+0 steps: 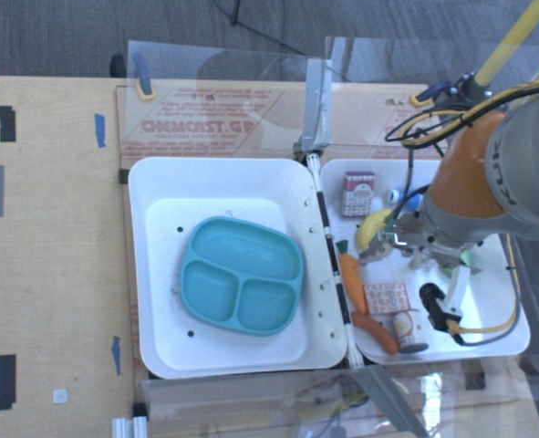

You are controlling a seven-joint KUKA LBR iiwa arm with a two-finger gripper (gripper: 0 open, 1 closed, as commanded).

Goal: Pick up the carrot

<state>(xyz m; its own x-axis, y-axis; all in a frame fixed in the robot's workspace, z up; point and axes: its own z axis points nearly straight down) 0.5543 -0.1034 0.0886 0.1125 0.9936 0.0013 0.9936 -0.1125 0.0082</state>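
The carrot (349, 281) is an orange tapered piece lying along the left wall of the right bin (515, 331), pointing toward the front. My gripper (392, 241) hangs over the middle of that bin, under the orange wrist band, up and to the right of the carrot and apart from it. Right beside the gripper's left side is a yellow fruit (371, 229). The arm hides most of the bin's right half.
A red-orange sausage-like piece (377, 332) lies at the front of the right bin beside a small can (409, 330) and a printed packet (386, 297). A small box (357, 192) stands at the back. The left bin (160, 190) holds a teal divided plate (242, 275).
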